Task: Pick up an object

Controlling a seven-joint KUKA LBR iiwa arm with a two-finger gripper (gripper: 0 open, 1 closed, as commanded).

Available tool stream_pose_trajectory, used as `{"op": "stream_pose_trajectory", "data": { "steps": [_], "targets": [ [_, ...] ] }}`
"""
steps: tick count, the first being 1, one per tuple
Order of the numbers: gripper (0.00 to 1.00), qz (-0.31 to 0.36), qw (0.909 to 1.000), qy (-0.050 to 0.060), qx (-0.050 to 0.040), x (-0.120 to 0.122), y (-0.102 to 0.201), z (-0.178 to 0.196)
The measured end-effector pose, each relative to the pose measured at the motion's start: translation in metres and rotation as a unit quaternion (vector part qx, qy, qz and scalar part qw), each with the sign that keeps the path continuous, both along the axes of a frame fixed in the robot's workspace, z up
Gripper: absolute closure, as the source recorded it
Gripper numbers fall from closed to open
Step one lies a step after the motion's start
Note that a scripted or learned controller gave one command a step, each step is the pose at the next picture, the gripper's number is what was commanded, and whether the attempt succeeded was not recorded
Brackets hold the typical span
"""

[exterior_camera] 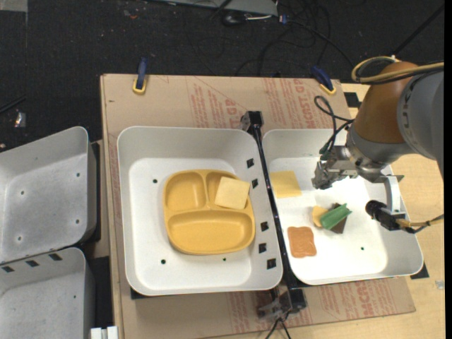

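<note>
**The Arm Hangs Over the Right Bin, Nothing Picked Up Yet**

On the left, the left bin (141, 161) holds a yellow tray (205, 221) with little sections. A pale yellow square (232, 193) sits in the tray's top right section.

Next comes the right bin (367, 263). A flat yellow slice (285, 184) lies near its left wall. Below that is an orange-brown piece (302, 242). A bit to the right is a little pile: a green piece (333, 216) on top of a pale yellow bit and a dark bit, all touching.

The gripper (326, 175) is above the bin, between the yellow slice and the green piece. It is up and to the left of the pile, and just to the right of the slice. I cannot tell if it is wide or narrow, because the grey arm (395, 119) covers much of it. I see nothing held in it.

What could go wrong? The yellow slice is very flat, so the gripper may slide over it and grab only air. The pile is lumpy and stacked, so a squeeze there may push the pieces apart or knock the green one away. The slice is also close to the bin wall, so the gripper could bump that wall on the way down.
</note>
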State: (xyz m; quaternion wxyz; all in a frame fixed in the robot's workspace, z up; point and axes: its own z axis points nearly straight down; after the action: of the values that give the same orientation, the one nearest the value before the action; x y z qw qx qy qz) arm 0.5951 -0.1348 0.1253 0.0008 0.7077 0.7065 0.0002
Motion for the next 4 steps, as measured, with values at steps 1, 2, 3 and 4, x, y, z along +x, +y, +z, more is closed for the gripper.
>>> {"op": "stream_pose_trajectory", "data": {
  "steps": [1, 2, 3, 4],
  "targets": [
    [1.0, 0.0, 1.0, -0.002, -0.0003, -0.008, -0.003, 0.049],
    [1.0, 0.002, 1.0, -0.002, -0.0002, -0.003, 0.006, 0.106],
    [1.0, 0.002, 1.0, -0.001, -0.0001, -0.002, 0.006, 0.129],
    [1.0, 0.005, 1.0, 0.001, 0.0014, -0.017, 0.062, 0.135]
  ]
}}
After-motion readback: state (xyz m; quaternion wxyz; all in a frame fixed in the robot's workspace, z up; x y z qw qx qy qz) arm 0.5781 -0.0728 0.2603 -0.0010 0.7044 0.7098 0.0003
